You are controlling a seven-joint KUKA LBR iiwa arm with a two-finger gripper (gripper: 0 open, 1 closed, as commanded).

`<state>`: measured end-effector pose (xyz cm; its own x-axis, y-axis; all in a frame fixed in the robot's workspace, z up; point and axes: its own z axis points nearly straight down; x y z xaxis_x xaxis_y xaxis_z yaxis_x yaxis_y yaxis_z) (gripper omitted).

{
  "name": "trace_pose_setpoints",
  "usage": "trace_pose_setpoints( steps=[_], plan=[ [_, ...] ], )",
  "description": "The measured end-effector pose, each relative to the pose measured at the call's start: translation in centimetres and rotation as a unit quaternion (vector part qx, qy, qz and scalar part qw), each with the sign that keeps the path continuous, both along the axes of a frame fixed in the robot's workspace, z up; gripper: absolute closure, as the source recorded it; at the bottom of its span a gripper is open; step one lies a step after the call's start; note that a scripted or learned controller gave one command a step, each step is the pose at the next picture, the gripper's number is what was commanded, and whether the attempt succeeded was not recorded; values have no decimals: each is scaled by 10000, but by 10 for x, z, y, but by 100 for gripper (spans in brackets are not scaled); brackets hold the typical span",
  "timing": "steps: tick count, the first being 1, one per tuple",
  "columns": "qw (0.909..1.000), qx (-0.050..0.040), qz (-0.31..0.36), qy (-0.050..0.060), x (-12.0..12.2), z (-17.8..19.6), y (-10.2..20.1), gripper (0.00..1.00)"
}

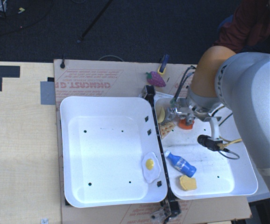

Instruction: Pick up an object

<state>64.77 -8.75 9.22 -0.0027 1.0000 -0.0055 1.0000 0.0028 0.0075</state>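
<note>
The gripper [181,115] hangs low over the far-left corner of the right bin [238,183], by an orange-red piece [187,123]; I cannot tell how its jaws stand. A blue bottle [180,164] lies slantwise near the bin's left wall, beside a yellow chunk [188,183]. A fried egg [150,166] rests at the left bin's [74,125] right edge. Dark floor lies beyond the bench [18,139].

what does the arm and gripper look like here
The arm is bulky, rounded and light grey, with an orange band above the wrist. The gripper is a small metallic assembly with thin black cables looping around it, and a black cylindrical part with a yellowish lead sits beside it.
</note>
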Motion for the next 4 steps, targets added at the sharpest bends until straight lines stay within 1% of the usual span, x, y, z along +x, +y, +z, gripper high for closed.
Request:
trace_pose_setpoints(
  steps=[1, 2, 3, 4],
  plan=[
    [10000, 34, -22, -15, 0, 1, -58, 0],
    [10000, 8, -18, -11, -1, 1, -48, 0],
    [10000, 35, -17, -14, 0, 1, -91, 0],
    [10000, 35, -10, -15, 0, 1, -120, 0]
  ],
)
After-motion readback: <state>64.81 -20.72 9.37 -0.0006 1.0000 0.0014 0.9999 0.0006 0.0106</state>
